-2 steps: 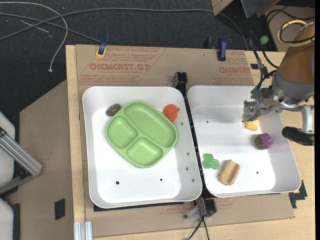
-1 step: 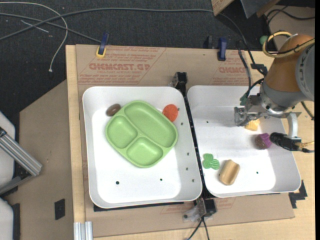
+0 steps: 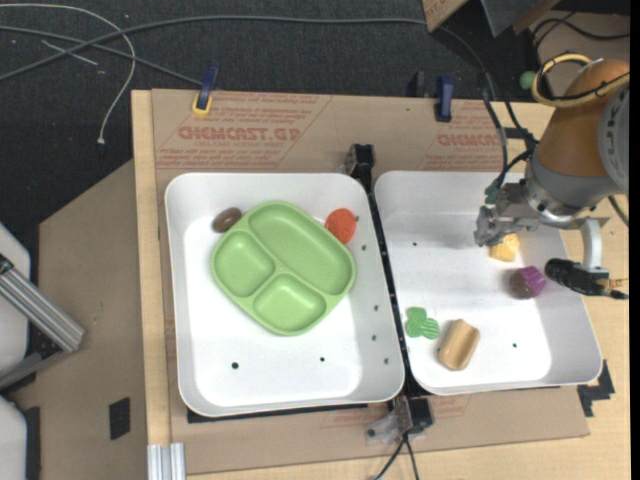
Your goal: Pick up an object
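hand (image 3: 493,230) sits low in the right bin's (image 3: 560,368) far half, yellow block (image 3: 505,249) touching its near-right side; finger state: cannot tell

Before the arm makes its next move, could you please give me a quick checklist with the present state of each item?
1. Gripper over the right bin: ok.
2. Yellow piece right below the gripper: ok.
3. Yellow piece between the fingers: cannot tell.
4. Purple piece apart from the yellow piece: ok.
5. Tan cylinder and green piece away from the gripper: ok.
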Motion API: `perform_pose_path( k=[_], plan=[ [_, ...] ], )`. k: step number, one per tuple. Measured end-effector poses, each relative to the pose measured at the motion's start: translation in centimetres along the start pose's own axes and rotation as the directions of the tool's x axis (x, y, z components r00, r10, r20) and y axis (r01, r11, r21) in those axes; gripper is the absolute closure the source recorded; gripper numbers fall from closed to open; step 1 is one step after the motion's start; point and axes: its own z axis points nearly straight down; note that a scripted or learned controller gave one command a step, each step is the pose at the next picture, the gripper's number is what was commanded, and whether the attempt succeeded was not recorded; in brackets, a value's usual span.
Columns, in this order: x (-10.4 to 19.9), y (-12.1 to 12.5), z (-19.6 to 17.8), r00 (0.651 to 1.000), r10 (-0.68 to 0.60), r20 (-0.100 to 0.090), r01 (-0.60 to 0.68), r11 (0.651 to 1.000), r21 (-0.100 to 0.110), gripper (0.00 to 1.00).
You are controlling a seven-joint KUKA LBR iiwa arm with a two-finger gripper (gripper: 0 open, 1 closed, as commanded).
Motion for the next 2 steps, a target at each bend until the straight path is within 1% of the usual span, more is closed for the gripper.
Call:
perform_pose_path(
  k=[1,2],
  plan=[
    [-1.0,0.2,-5.8,1.0,0.001,0.003,-0.001,1.0,-0.006,1.0],
    [-0.1,0.0,-10.8,1.0,-0.001,0.002,0.001,1.0,-0.005,1.0]
  ],
)
